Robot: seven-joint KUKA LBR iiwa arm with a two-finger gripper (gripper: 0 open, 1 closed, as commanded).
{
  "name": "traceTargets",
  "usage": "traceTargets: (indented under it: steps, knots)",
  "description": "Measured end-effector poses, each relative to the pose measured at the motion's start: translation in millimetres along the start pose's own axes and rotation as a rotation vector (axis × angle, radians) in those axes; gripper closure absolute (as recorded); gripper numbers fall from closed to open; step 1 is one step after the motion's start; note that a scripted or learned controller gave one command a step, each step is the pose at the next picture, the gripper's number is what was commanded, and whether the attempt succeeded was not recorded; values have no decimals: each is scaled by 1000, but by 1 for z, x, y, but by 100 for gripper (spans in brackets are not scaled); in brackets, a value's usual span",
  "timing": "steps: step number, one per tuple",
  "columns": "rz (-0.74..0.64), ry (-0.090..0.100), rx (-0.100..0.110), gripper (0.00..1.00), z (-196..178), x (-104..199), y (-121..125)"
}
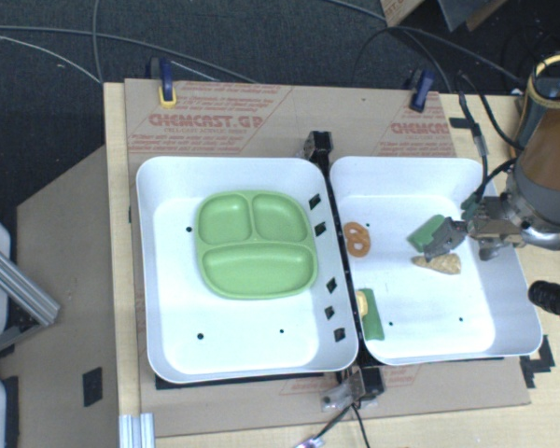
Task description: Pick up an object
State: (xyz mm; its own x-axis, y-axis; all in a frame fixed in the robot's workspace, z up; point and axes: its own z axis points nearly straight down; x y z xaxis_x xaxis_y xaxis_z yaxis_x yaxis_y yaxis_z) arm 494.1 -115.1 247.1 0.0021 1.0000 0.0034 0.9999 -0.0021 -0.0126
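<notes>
Your arm (541, 157) reaches in from the right over the right bin (401, 180), its fingers (445, 239) low over the bin floor near the right wall; the dark fingertips sit against a green object (427, 231), but from this slanted angle you cannot tell whether the fingers are spread or closed, or whether they have the green object between them. Just below the fingers, touching or nearly touching them, lies a tan, lumpy object (440, 264) on the white floor. To the left of the fingers, well apart and close to the divider between the bins, rests a small brown pretzel-shaped object (357, 239). Lower left of the fingers, against the same divider, lies a green rectangular piece with a yellow end (368, 313), its long side running along the wall. Far to the left of the fingers, in the left bin (168, 334), a pale green divided plate (256, 245) with three compartments sits flat near the bin's centre. Both bins stand side by side on a cardboard-covered tabletop (215, 115) printed with red lettering, held at its far edge by a blue-and-yellow clamp (166, 80) and a blue clamp (421, 90), with cables (75, 35) trailing across the dark floor beyond.
</notes>
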Motion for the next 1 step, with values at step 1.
traceTargets:
  steps: [1]
  knots:
    - [-3,-2,-11,0,-5,0,2]
